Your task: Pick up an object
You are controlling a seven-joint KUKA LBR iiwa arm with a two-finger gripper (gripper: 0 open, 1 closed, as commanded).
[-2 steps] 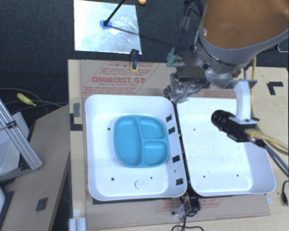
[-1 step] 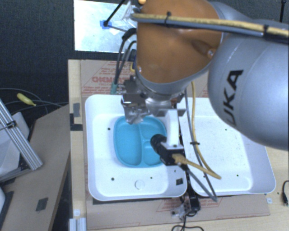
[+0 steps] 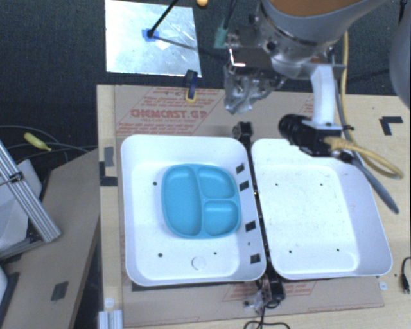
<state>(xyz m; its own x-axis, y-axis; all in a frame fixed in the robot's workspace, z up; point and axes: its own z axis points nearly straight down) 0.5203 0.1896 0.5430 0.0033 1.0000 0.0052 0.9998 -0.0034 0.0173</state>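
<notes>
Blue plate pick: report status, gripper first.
Gripper high above the bins' far edge, nothing between its fingers. Blue divided plate flat in left bin, untouched. Nothing lying on the plate.

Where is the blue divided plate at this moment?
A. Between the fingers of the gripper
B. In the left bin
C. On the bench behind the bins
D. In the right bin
B: the blue divided plate lies flat on the floor of the left bin, well below the gripper.

Arm (image 3: pixel 302 19): I reach in from the top right, raised high above the bench.
Gripper (image 3: pixel 241 96): points downward, metallic, blurred.
</notes>
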